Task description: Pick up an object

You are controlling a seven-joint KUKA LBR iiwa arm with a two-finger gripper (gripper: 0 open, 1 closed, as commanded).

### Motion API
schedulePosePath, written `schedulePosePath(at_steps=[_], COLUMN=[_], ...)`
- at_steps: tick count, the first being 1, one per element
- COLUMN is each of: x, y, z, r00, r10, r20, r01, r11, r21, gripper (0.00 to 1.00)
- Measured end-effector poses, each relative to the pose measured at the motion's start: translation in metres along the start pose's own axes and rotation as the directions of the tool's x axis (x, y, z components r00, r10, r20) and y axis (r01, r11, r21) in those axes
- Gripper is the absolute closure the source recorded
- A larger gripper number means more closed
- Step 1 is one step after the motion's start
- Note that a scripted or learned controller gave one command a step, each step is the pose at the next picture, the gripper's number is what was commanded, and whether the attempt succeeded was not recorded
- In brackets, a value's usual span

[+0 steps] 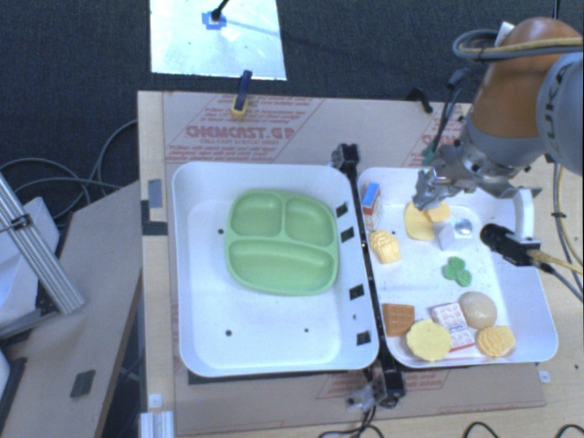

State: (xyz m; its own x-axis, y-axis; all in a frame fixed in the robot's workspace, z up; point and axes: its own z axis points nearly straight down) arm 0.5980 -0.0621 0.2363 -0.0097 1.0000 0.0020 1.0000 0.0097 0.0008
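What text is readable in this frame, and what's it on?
"CHEMCAST GP" in red, on the brown protective sheet under the two bins, behind the left bin.
More red print on the same sheet, behind the right bin and along the front edge: too blurred to read.
Small red-and-white packet in the right bin: print too small to read.
Blue-and-orange box: nothing legible.

Protective film (242, 133) on the counter's far edge: "CHEMCAST GP" — red print, repeated faintly at the right — elsewhere illegible.
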Motion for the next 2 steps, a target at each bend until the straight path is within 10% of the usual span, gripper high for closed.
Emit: schedulePosePath(at_steps=[2], x=[0.111], y=[-0.014], z=[0.001], r00=[1.0], r10=[0.0], r20=[0.0], r01=[0.0], r11=[1.0], r21=[0.0], gripper=[1.0])
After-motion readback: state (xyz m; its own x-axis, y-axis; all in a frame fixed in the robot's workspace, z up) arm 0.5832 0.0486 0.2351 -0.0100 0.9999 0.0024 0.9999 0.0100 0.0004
